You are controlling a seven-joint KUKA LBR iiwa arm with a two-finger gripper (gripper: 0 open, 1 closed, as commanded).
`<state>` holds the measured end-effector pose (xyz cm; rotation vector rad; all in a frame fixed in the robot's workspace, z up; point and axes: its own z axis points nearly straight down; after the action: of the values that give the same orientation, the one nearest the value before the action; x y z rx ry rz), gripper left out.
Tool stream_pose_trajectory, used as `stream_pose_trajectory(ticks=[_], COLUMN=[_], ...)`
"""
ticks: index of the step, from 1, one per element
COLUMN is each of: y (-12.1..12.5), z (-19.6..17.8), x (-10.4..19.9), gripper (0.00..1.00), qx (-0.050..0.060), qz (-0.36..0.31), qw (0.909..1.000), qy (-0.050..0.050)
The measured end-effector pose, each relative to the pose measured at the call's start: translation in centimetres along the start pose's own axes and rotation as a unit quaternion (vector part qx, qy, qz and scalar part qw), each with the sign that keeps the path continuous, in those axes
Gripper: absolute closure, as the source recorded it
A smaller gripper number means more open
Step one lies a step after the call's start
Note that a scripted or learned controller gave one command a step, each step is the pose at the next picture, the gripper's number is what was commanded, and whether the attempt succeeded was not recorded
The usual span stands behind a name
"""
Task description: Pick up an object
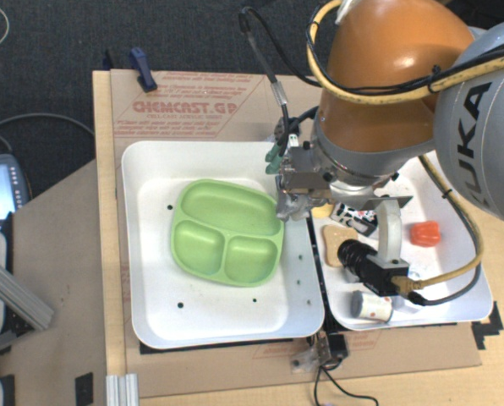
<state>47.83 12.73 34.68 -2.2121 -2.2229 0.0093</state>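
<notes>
Well, the jaws hung at the green plate's right rim, presumably to grip it; their spread I couldn't tell.

The green plate, left of and just below the gripper, looks like smooth moulded plastic with a soft sheen, and the white bin holding it is glossy plastic too. The brown board under the bins, up and left of the gripper, looks like matt cardboard printed in red. The arm's orange band above the gripper is polished and shiny; the gripper itself looks like dull grey metal.
</notes>
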Motion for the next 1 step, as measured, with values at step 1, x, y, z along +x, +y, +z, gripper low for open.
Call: stream_pose_trajectory(ticks=[1], y=[0.11], z=[-1.53], x=[-0.29], gripper=[1.00], qx=[-0.005], qz=[0.001], qw=[1.0000], qy=[0.000])
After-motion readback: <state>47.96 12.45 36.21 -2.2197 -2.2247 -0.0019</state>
